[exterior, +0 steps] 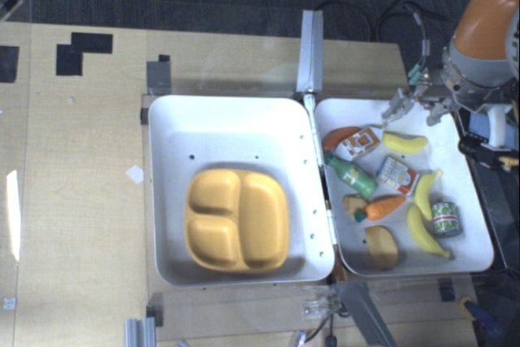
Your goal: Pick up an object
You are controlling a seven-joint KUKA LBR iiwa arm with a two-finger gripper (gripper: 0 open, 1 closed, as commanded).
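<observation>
Above the right bin (479, 244), pincer (416, 106) open, empty.

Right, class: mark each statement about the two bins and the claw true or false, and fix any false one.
1. The yellow divided tray lies in the left bin. True.
2. The claw holds a banana. False: it sits above the right bin's top edge with nothing visibly between its fingers.
3. The green bottle lies in the right bin near the divider. True.
4. The carrot lies in the left bin. False: it lies in the right bin.
5. The small can is beside bananas. True.
</observation>
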